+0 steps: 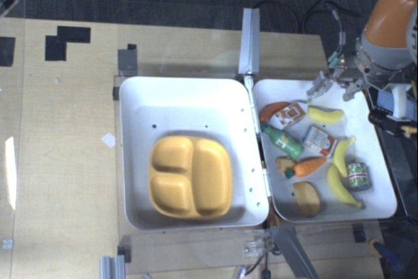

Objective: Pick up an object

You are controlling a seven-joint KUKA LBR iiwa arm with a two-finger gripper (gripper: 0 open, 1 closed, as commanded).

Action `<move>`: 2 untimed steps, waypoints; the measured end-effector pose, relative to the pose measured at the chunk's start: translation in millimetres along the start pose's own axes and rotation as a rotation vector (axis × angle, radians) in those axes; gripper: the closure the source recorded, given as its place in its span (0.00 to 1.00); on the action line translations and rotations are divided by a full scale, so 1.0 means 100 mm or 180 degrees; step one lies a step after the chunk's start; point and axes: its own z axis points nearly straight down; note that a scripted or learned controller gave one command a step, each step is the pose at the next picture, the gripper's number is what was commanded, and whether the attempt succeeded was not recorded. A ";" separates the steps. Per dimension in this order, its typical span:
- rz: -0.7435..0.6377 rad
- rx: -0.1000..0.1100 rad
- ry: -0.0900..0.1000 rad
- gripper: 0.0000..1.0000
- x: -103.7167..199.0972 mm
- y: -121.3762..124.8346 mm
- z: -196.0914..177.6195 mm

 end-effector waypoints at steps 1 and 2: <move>0.0250 -0.0108 -0.0010 0.00 0.15 -0.07 1.02; 0.0284 -0.0119 0.0010 0.00 0.17 -0.02 1.11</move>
